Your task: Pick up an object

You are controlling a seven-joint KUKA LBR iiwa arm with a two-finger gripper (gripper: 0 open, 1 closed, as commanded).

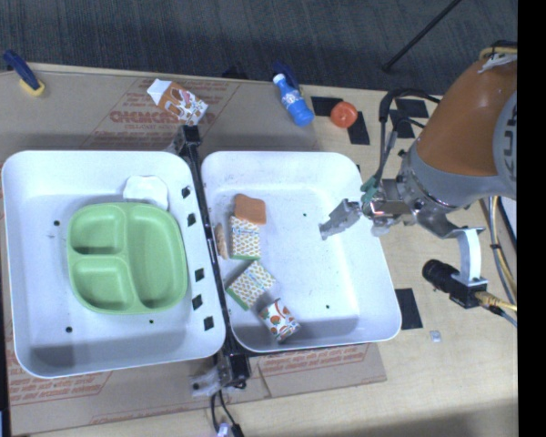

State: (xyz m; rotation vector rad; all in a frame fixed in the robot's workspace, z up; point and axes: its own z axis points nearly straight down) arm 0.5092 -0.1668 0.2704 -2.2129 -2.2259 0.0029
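A pale green divided tray (pixel 127 258) sits in a white bin (pixel 18 244); nearby, an orange-topped block (pixel 249 209), green-and-white patterned packets (pixel 251 282), a blue bottle (pixel 294 101), an orange cap (pixel 344 114).

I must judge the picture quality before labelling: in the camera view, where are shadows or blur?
In the camera view, light is even and soft; the right bin shows a faint shadow along its near wall; the gripper looks slightly blurred, while the green tray is fairly sharp; print on the small packets is too coarse to read.
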